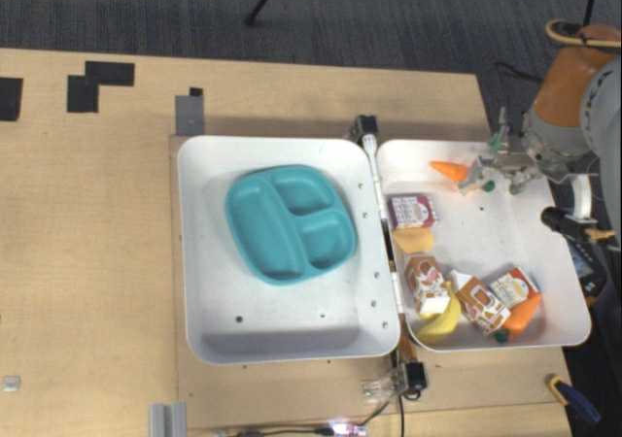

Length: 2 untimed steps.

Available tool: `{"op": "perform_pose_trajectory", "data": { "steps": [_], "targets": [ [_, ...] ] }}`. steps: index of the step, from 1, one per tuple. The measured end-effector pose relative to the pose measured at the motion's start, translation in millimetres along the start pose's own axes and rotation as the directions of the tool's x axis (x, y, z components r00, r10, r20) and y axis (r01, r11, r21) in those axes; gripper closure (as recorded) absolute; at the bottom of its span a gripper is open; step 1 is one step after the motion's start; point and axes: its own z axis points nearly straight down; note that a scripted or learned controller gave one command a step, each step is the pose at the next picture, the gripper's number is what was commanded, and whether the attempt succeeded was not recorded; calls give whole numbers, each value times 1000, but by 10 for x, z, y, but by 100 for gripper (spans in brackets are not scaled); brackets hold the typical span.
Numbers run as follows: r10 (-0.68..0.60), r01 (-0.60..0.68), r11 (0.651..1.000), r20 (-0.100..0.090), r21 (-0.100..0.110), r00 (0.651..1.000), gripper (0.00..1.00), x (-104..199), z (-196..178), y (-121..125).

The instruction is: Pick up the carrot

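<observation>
Orange marks your target: the carrot [449, 171] lies in the upper part of the right bin [559, 265], near its top wall, and the gripper [483, 182] sits just to its right, its tip close beside the carrot's thick end. You'll see the carrot's long axis runs roughly left to right across the frame, pointed end toward the left, so it stretches away from the tool rather than across it. Nothing is between the fingers, and whether they are spread or closed you cannot tell at this size. By my reading, the coming move is a short shift toward frame left and down. Mind a second orange carrot-like piece [525, 313] at the bin's lower right, well apart, among snack packets [481, 301] and a banana [442, 320]; a purple packet [411, 209] and yellow block [412, 240] lie mid-bin. Left bin [209, 333] holds a teal divided plate [290, 222]
</observation>
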Motion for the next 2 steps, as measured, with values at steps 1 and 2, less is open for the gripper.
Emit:
{"op": "perform_pose_trajectory", "data": {
  "steps": [1,2],
  "targets": [
    [318,-317,947,1,40,948,0,107,132,-28],
    [615,-615,788,-1,6,788,0,126,113,30]
  ]
}}
